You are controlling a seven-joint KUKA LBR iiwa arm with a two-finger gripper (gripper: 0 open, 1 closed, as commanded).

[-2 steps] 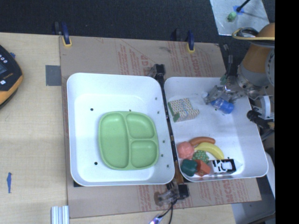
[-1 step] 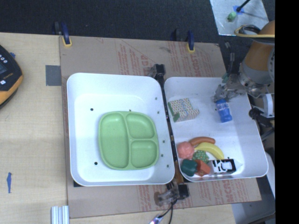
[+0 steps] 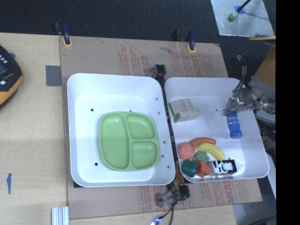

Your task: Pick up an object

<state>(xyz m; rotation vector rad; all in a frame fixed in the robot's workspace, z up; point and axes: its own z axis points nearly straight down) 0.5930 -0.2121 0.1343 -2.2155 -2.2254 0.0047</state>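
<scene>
The hand (image 3: 234,103), whose grip state cannot be determined, sits at the right bin's (image 3: 187,86) upper right, with the blue bottle (image 3: 234,126) directly below it in frame, long axis running nearly top-to-bottom.

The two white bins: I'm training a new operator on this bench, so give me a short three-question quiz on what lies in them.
1. True or false: the green divided plate lies in the right bin.
2. Which thing lies nearest the gripper? A) banana B) blue bottle C) patterned packet
3. Fill in: the toy foods are piled at the right bin's ____ edge, the one closest to the camera.

Key: 1 false, it lies in the left bin. 2 B. 3 near.
</scene>
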